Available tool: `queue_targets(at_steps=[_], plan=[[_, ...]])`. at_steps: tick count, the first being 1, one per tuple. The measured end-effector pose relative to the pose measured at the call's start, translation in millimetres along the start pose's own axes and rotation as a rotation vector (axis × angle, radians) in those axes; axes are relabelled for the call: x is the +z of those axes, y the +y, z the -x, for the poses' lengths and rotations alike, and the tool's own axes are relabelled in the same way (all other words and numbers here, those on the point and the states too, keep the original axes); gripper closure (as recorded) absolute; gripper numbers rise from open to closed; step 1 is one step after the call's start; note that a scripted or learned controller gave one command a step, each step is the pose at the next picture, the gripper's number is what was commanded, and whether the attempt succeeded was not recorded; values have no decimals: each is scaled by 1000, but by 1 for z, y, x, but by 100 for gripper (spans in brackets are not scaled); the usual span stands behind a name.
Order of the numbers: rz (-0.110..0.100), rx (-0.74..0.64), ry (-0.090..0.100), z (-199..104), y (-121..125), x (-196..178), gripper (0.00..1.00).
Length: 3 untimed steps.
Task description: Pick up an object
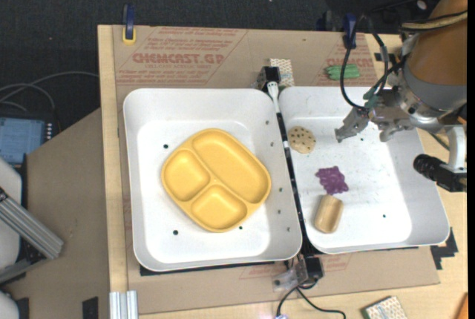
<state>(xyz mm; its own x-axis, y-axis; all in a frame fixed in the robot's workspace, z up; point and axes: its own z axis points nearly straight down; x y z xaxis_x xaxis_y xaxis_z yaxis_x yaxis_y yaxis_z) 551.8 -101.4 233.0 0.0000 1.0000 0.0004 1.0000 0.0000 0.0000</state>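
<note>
Far to the left of the tool [367,128], in the left bin [141,162], lies a yellow divided plate [215,178] with three compartments; it is well apart from the tool, with the strip where the two bins meet between them. Nothing sits in its compartments.

Nearer, in the right bin [415,228], three small things lie to the tool's left and below it. A round speckled cookie [301,139] rests close to the bin's left wall, just left of the tool and about level with it. Below and left of the tool is a small purple bunch of grapes [332,179], and further down again a tan bread roll [328,213], lying just under the grapes without clearly touching them.

The tool hangs over the upper middle of the right bin with its two fingers [349,130] spread apart, one to the left and one to the right, and nothing between them. How high it stands above the bin floor is hard to judge from this slant.

The step in hand looks like the approach: the arm is over the bin, no thing is gripped yet. The cookie seems the nearest candidate, the grapes next. The next move would call for shifting the tool left, or left and down in the view, until the spread fingers straddle one thing, then lowering and closing. The cookie's flatness and its place near the wall could make the grip awkward.
</note>
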Motion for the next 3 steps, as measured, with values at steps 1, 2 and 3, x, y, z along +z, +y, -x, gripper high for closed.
queue_targets(at_steps=[1, 2, 3], plan=[[-4, 4, 0, 25, -31, 155, 0], [9, 0, -6, 76, 46, 134, 0], [-11, 5, 4, 58, -79, 150, 0]])
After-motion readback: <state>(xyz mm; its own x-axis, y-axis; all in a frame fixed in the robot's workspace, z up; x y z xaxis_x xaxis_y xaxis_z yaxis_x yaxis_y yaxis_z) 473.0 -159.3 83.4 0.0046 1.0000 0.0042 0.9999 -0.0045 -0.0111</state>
